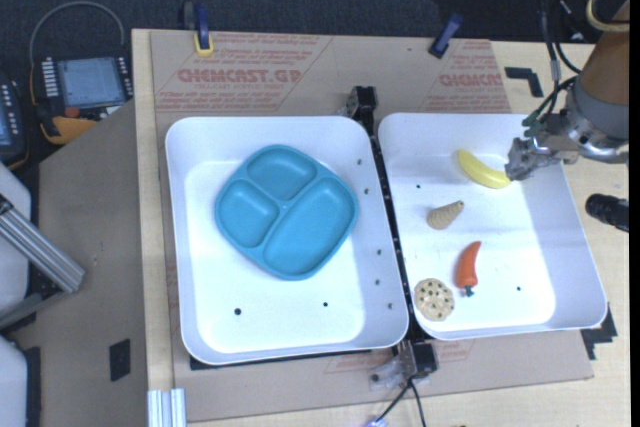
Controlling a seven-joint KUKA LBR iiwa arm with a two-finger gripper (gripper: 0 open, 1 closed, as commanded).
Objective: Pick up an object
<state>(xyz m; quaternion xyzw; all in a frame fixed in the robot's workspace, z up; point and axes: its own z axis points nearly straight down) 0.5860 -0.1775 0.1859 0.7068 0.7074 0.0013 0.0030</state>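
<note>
A yellow banana (481, 169) lies in the upper part of the right bin (560, 245). My gripper (522, 161) is low at the banana's right end, right against it or just above it; the view does not show whether it grips the fruit. Below the banana rest a tan cone (446, 213), a red pepper (468, 267) and a round speckled cookie (433, 298).
A blue divided plate (287, 210) sits in the middle of the left bin (200, 295). A black divider with clamps runs between the bins. The arm comes in over the right bin's upper right corner.
</note>
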